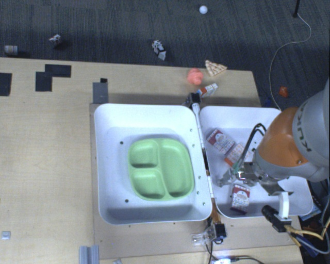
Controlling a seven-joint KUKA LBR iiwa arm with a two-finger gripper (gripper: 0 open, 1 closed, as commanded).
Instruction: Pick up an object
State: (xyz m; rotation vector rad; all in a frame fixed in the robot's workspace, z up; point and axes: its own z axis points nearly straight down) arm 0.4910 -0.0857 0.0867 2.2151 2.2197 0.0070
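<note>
Packet [241, 197], red and white, lying flat in the right bin [268, 116], down toward 6 o'clock of that bin's floor, near the front wall. Sitting just under the metal wrist parts of the arm [289, 149], at about 6 o'clock from them; touching or apart, impossible to tell. Not seen pinched by anything.

Jaws lowered into the right bin, around its middle, at 12 o'clock from the packet. Spread or pressed together: cannot tell, with the metal parts blurred together and half covered by the arm's bulk.

Two more packets in the same bin: a red-and-white one [220, 140] at roughly 10 o'clock from the jaws, and a paler one [236, 153] just beside it, toward 11 o'clock from the jaws.

Orange band [281, 142] over the bin's 3 o'clock side, grey body beyond it.

Left bin [103, 154] alongside, at 9 o'clock of the right one, holding a green divided tray [160, 167] in its centre, three compartments facing up.

On the worktop [46, 154], past the bins at 12 o'clock: a pink ball [195, 77], a triangular tan piece [215, 67] at 2 o'clock of the ball, a small tube [209, 90] near the seam between the bins. On the dark floor [129, 26] beyond, a small white ball [203, 9].
</note>
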